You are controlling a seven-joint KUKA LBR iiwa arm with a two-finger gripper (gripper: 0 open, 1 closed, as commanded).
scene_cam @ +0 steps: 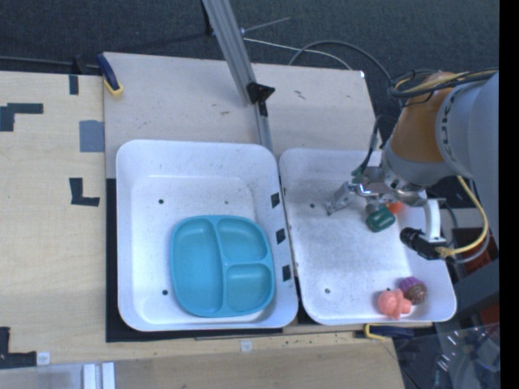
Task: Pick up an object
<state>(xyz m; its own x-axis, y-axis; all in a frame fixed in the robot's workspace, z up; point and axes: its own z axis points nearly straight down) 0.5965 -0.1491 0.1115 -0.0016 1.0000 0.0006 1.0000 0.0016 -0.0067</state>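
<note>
The small green and orange toy (380,216) is seen in the right bin (324,241) just under the hand (350,194), whose finger state can't really be told; it's probably light, hard plastic, a bit slippery; best pinched across its middle.

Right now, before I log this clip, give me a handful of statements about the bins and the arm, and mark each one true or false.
1. The blue divided plate lies in the left bin. True.
2. The pink toy sits in the far left corner of the right bin. False: it lies in the near right corner.
3. A purple object lies next to the pink toy. True.
4. The gripper hangs over the left bin. False: it is over the right bin.
5. The plate carries a pile of toys. False: its compartments hold nothing.
</note>
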